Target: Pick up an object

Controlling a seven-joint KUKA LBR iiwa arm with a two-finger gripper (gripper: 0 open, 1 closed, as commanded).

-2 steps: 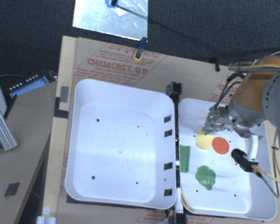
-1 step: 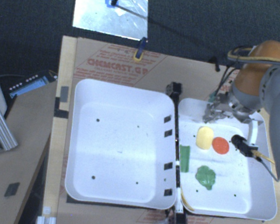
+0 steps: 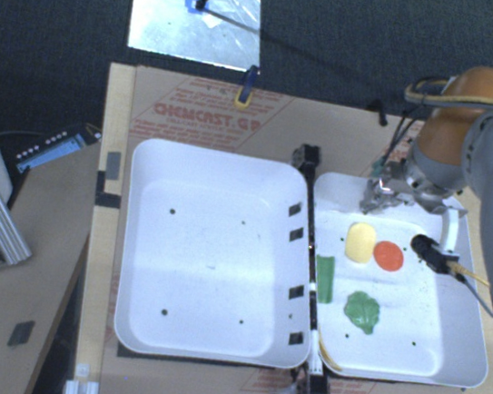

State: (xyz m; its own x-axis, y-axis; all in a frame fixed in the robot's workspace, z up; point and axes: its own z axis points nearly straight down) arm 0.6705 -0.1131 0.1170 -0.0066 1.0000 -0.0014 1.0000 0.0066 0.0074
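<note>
In the right bin [image 3: 457,356] lie a pale yellow oval object [image 3: 361,243], a flat red-orange round object [image 3: 389,257], a green rectangular strip [image 3: 323,278] by the bin's left wall and a crumpled green object [image 3: 362,311]. My gripper [image 3: 377,199] hangs over the far left part of this bin, just beyond the yellow object and apart from it. Nothing shows between its fingers.
The left bin [image 3: 153,178] sits beside the right one, with a black clipped divider [image 3: 303,246] between them. A yellow strip [image 3: 328,355] lies along the right bin's near left edge. A shiny metal plate [image 3: 198,8] lies beyond the bench.
</note>
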